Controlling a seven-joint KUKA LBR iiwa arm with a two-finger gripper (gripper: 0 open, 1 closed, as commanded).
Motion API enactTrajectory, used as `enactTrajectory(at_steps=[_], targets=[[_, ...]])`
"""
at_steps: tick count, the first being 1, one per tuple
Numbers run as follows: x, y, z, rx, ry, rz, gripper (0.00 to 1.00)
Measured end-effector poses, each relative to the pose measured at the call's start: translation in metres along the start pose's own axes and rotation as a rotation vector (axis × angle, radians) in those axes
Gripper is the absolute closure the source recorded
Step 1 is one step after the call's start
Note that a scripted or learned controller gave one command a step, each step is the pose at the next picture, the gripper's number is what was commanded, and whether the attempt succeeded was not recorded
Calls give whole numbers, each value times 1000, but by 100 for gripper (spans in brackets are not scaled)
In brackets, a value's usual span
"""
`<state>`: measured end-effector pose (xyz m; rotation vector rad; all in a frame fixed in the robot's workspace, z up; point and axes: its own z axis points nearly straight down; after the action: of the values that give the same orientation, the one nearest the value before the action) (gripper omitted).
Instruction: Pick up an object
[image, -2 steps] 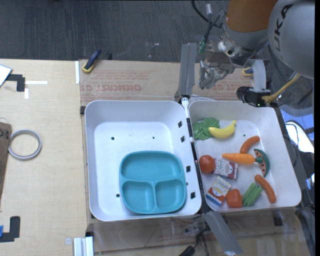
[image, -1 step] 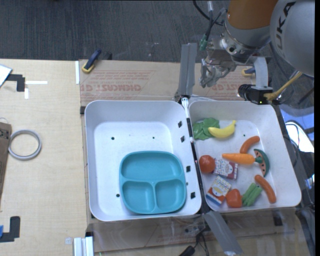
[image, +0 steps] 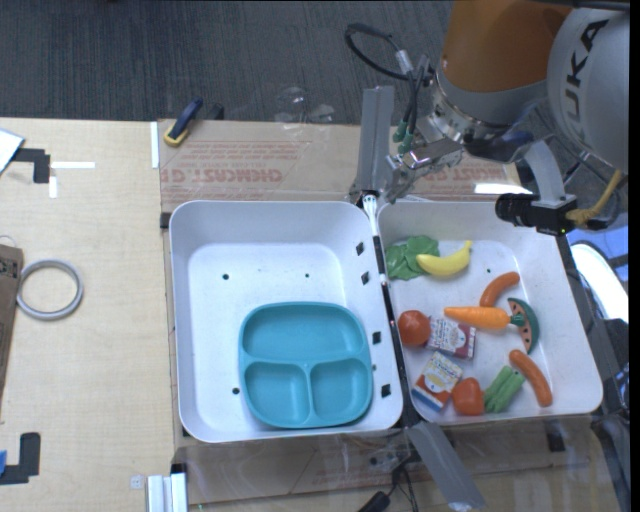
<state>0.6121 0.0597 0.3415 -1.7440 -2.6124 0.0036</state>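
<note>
The right bin holds several toy foods: a green leafy piece, a yellow banana, an orange carrot, a watermelon slice, a red tomato, two sausages, two small cartons and a green pod. My gripper hangs above the back rim, over the seam between the two bins. It is clear of all the food and holds nothing that I can see.
A teal divided plate lies in the left bin. A tape roll rests on the wooden bench at the left. A blue and yellow tool lies on cardboard behind the bins. The arm's body fills the upper right.
</note>
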Motion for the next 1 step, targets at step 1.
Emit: enactTrajectory(at_steps=[1], targets=[[1,28,-7,-3,-2,-414,100]])
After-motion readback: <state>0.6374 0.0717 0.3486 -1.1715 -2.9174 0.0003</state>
